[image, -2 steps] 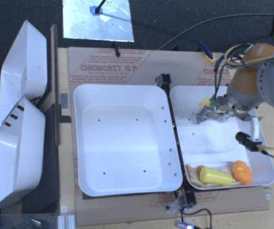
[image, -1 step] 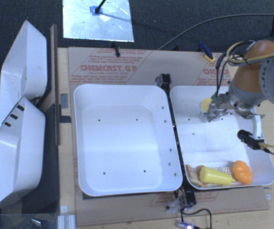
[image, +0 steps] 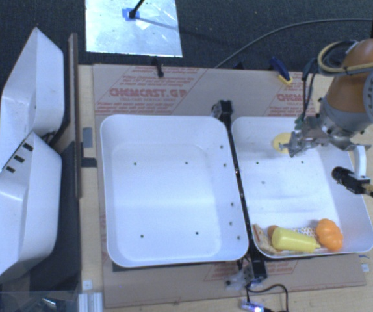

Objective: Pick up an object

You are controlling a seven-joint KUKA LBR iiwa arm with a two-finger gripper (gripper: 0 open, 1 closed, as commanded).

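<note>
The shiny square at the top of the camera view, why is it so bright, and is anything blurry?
In the camera view, the shiny square is a metal sheet throwing light back as glare. The white bins are evenly lit with soft shadows along their walls. The end effector over the yellow thing looks a bit blurry, and the items in the right bin's near corner are fuzzy.

I see my arm (image: 362,86) as rounded grey casing with a glossy orange band above the wrist. Dark and yellowish cables loop over its top. The gripper (image: 294,149) is small, grey metal, with a white bracket and black cylinder beside it.
</note>
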